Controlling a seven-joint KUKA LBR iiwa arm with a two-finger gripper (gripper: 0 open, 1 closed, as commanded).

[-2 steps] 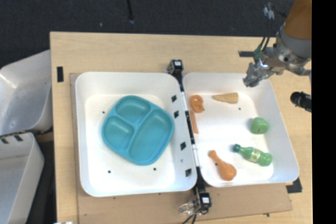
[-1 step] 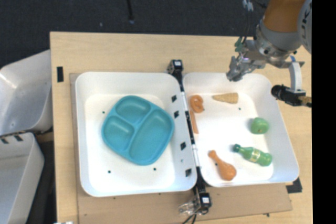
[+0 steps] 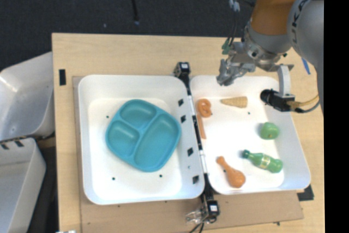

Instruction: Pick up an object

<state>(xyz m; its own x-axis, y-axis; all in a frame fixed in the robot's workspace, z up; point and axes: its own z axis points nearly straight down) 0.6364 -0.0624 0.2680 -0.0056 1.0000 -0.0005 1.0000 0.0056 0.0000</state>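
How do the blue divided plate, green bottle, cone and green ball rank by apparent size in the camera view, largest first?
1. Blue divided plate, by far the largest.
2. Green bottle.
3. Cone, a little shorter than the bottle, though the gap is small.
4. Green ball, smallest.

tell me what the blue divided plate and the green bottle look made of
Blue three-compartment plate: likely moulded plastic, with an even colour and soft sheen. Small green bottle lying on its side: probably glossy plastic too, a toy judging by its highlights; too small to be sure.
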